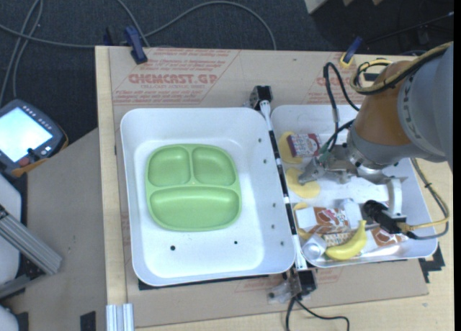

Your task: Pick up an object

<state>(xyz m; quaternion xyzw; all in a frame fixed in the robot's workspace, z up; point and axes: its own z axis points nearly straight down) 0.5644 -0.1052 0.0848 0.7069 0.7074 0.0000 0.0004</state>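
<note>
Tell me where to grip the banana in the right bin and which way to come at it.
Grip the banana across its thick middle, coming straight down from above. It lies flat near the near wall of the right bin, curving up at its right end, and a snack packet sits close behind it, so close the fingers across its width.

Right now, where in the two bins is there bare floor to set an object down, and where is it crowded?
The left bin has bare white floor all around the green divided plate, widest along its near edge. The right bin is crowded: the banana, snack packets and the gripper fill it; only a strip near its far edge looks bare.
</note>
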